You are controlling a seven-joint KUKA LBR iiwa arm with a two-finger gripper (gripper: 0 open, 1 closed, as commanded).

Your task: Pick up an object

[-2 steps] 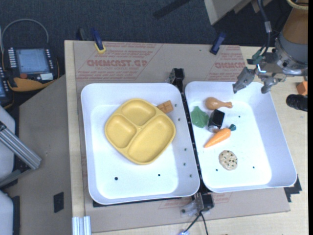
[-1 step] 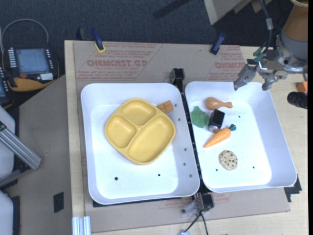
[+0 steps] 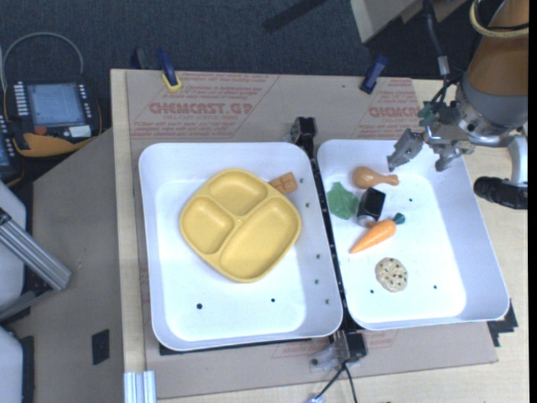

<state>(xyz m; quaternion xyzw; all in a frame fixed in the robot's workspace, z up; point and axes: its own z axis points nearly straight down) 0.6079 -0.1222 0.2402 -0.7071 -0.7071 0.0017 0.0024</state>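
In the right bin [image 3: 470, 250], nearest lies a cookie [image 3: 391, 274], then a carrot [image 3: 373, 234], a black block [image 3: 371, 205], a green piece [image 3: 341, 201] and a chicken leg [image 3: 373, 177]. Above the far rim hangs the tool [image 3: 424, 154], its 2 fingers spread, nothing between them.

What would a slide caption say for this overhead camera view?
Open two-finger tool hovers over the right white bin above a tan toy drumstick.
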